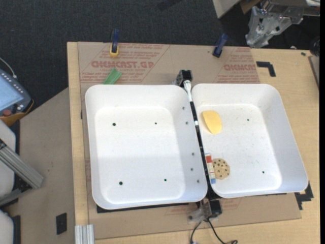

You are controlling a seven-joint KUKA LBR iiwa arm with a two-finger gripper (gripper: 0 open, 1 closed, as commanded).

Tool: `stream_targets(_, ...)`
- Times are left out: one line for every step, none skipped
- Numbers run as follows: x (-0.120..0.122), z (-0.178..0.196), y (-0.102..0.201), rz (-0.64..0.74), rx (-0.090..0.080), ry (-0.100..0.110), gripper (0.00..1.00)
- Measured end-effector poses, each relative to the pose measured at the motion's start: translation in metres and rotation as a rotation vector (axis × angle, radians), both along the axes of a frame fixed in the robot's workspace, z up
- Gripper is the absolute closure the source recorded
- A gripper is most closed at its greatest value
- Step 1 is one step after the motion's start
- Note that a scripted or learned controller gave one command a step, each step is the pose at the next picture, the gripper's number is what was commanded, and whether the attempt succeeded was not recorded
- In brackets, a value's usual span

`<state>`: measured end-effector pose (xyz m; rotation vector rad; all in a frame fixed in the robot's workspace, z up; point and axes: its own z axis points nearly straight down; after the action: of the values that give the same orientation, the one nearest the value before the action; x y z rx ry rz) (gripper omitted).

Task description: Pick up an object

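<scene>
Overhead view of the counter, surfaced with brown printed cardboard. At left, a shallow white plastic bin. Just beside it, a second shallow white plastic bin carries two objects along its left wall: a yellow rounded soft-looking piece toward the far end, and a round tan speckled cookie-like disc toward the near end, the two well apart. At the far right corner, the metal gripper hangs above the counter's edge; its opening cannot be told.
</scene>
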<state>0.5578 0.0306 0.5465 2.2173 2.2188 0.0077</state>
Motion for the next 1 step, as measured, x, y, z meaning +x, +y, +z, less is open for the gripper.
stream_targets(0.0233, -0.1808, 0.0572, 0.004, -0.001, 0.025, 1.0)
